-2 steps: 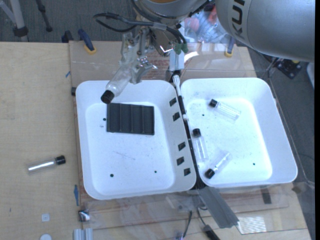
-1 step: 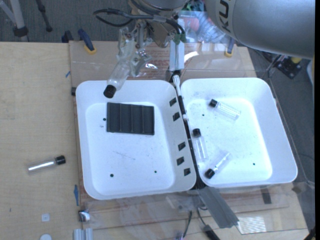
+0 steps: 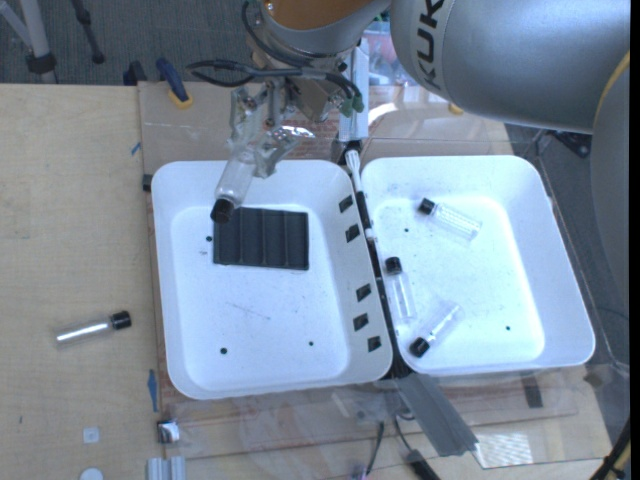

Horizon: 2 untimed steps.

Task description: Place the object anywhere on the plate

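Observation:
A clear vial (image 3: 231, 184) with a black cap hangs tilted over the back left of the left bin (image 3: 166, 298). Its cap end points down, just above the top left corner of the black ridged plate (image 3: 265, 240). My gripper (image 3: 255, 154) is shut on the vial's upper end. The plate lies flat on the floor of the left bin, toward its back. Whether the cap touches the plate I cannot tell.
In the right bin (image 3: 560, 268) lie three more capped vials (image 3: 448, 218) (image 3: 398, 286) (image 3: 432, 332). Another vial (image 3: 92, 328) rests on the wooden bench to the left of the bins. The arm's big grey body (image 3: 500, 28) looms over the back right.

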{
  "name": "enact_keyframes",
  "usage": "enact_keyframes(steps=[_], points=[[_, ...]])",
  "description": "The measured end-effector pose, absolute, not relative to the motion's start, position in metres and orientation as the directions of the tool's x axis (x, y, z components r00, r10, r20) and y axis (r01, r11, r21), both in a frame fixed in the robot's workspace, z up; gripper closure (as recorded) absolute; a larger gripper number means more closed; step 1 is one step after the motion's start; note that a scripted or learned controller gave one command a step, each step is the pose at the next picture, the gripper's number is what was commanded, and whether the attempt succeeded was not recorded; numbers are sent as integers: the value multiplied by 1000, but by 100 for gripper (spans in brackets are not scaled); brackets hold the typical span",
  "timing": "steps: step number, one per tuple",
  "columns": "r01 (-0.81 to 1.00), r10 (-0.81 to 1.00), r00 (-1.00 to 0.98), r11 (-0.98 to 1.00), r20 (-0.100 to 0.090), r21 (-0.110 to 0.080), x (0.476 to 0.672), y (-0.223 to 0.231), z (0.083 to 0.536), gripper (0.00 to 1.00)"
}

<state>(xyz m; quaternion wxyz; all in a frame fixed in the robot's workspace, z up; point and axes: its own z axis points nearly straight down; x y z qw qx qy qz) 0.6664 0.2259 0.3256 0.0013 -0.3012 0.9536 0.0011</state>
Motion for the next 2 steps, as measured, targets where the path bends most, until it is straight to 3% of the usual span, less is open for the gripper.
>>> enact_keyframes(steps=[1, 2], points=[[-866, -866, -500, 500, -4, 1, 667, 226, 309, 100], [-863, -863, -506, 506, -14, -2, 668, 226, 321, 100]])
